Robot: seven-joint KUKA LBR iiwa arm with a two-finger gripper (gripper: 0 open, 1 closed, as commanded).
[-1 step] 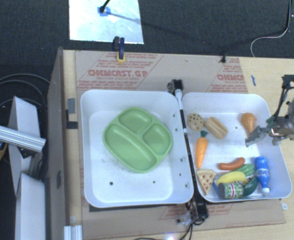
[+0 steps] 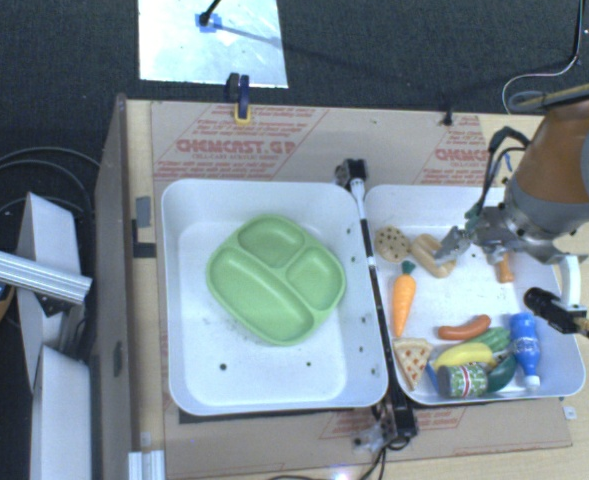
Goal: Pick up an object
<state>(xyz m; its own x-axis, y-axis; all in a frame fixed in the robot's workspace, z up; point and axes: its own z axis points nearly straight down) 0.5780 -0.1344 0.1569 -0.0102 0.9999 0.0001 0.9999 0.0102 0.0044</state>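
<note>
The tabletop (image 2: 274, 133) carries two white bins side by side. The left bin (image 2: 194, 368) holds a green divided plate (image 2: 276, 278). The right bin (image 2: 564, 368) holds the clutter. The arm (image 2: 564, 163) reaches in from the right and hangs over the upper half of that bin.

The end effector (image 2: 456, 240) sits low at a tan, bread-like piece (image 2: 432, 256), its tip touching or just above it. Whether it is open or closed, and whether it grips anything, cannot be told from this view.

Other things lie close by: a carrot (image 2: 402, 303) just below the bread, a cookie (image 2: 390, 241) to its left, a sausage (image 2: 464, 327), a banana (image 2: 464, 355), a can (image 2: 462, 379), a blue bottle (image 2: 525, 346) and a pizza slice (image 2: 411, 355) toward the near edge.

The step in hand looks like a grasp on the bread. To do it well, the tool should centre on the piece and come straight down. It should close only once the bread is squarely between the tips, keeping off the cookie and carrot. A slow vertical lift would then show whether the grip holds.
</note>
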